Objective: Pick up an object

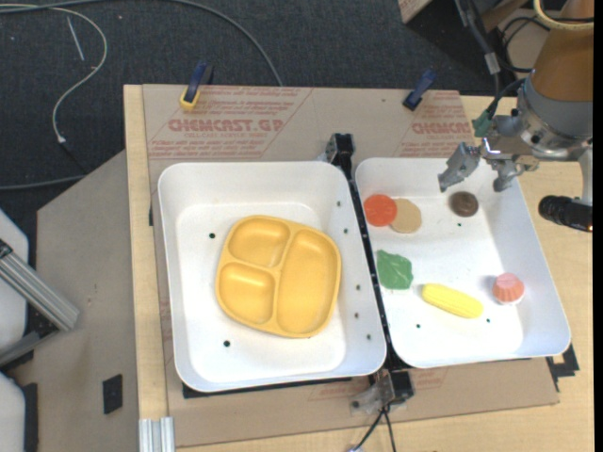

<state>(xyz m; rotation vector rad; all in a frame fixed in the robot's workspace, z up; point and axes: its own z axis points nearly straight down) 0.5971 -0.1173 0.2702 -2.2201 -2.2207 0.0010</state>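
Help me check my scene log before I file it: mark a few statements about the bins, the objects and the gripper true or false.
1. The yellow divided plate lies in the left bin. True.
2. The corn cob lies in the left bin. False: it lies in the right bin.
3. The gripper is open, above the right bin's far edge. True.
4. The gripper holds the brown piece. False: it lies in the bin, nothing between the fingers.
5. The orange round piece lies beside the tan disc. True.
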